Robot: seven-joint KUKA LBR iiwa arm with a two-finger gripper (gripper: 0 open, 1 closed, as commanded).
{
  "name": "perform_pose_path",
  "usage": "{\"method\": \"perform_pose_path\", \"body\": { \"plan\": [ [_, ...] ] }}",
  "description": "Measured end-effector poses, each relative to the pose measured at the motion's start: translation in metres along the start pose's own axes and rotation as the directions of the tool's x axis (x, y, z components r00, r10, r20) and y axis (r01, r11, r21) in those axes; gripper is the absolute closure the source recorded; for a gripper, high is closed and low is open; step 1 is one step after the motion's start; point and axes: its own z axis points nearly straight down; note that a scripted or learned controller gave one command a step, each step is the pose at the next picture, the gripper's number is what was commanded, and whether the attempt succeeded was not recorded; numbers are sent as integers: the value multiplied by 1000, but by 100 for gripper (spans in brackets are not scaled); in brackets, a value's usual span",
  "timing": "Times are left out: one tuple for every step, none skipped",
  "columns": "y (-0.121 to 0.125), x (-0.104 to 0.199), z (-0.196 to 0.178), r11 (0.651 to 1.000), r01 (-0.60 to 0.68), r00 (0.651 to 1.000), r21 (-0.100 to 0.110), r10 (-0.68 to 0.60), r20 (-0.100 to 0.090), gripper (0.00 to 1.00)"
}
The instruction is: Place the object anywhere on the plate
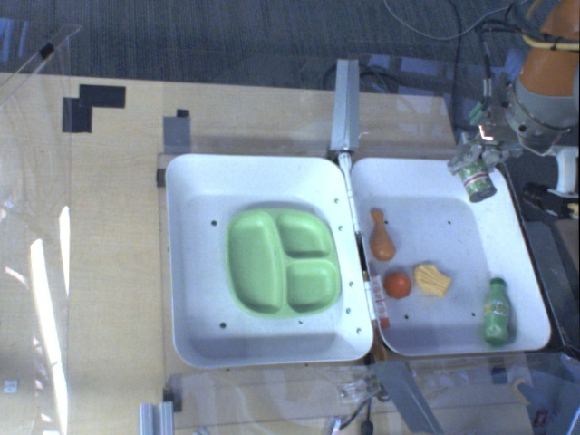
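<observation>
Camera view, from above the bench at a slant: a grey KUKA arm [546, 71] with an orange band above its wrist reaches in from the upper right, its two-finger gripper [475, 159] poised over the far right corner of the right bin [453, 338]. A small green-labelled can [478, 181] sits tilted right at the fingertips, against the bin's back rim; whether the jaws are closed on it or merely touching it cannot be told from this angle.

Four more items lie on the floor of the right bin. A toy chicken drumstick [382, 235] rests near the left wall, with a red tomato [397, 285] just below it. A yellow ridged piece [432, 280], possibly toy corn or pasta, lies just beside the tomato on its right. A green bottle [496, 312] lies near the front right corner, well apart from the others.

In the left bin [195, 333], a light green divided plate [283, 261] occupies the middle, with one long compartment on its left and two smaller ones on its right. The two bins touch along a metal divider rail [345, 107] that runs back across the wooden bench [91, 288]. Black cables [426, 16] loop over the dark floor beyond the bench.
</observation>
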Motion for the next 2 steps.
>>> {"method": "perform_pose_path", "body": {
  "plan": [
    [-19, 71, -2, 999, 52, 999, 1, -52, -2, 100],
    [-33, 138, 19, 1000, 8, 1000, 3, -8, -2, 100]
  ]
}}
